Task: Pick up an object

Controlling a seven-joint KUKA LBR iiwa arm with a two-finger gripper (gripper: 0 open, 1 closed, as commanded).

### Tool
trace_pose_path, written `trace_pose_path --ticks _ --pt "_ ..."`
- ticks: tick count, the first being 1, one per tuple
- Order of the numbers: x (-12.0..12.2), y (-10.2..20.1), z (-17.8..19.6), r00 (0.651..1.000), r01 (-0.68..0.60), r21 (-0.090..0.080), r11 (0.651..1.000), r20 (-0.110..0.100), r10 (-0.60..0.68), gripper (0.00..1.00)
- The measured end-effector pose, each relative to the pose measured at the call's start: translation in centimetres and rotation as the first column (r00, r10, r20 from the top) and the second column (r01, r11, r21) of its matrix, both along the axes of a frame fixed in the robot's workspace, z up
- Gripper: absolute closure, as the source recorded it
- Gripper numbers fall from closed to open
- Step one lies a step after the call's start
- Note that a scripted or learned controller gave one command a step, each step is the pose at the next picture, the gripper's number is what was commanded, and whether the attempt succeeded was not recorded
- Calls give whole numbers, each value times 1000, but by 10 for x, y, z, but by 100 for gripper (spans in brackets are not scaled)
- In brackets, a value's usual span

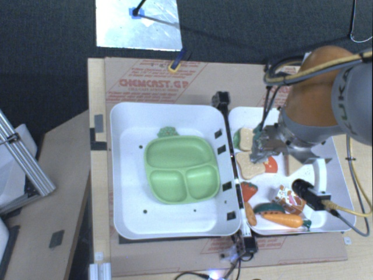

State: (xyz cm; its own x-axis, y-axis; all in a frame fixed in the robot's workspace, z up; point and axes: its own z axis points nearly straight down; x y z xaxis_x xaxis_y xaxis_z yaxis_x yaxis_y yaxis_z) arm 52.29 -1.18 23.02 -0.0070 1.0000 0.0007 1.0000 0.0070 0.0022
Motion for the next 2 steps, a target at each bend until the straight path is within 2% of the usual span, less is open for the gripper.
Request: trace_pose_path --ticks 1,2 --pt "-7 -4 -16 1000 6 -1 1000 -1 -6 100" --pt "-7 -11 -5 1000 6 -1 1000 0 -6 100"
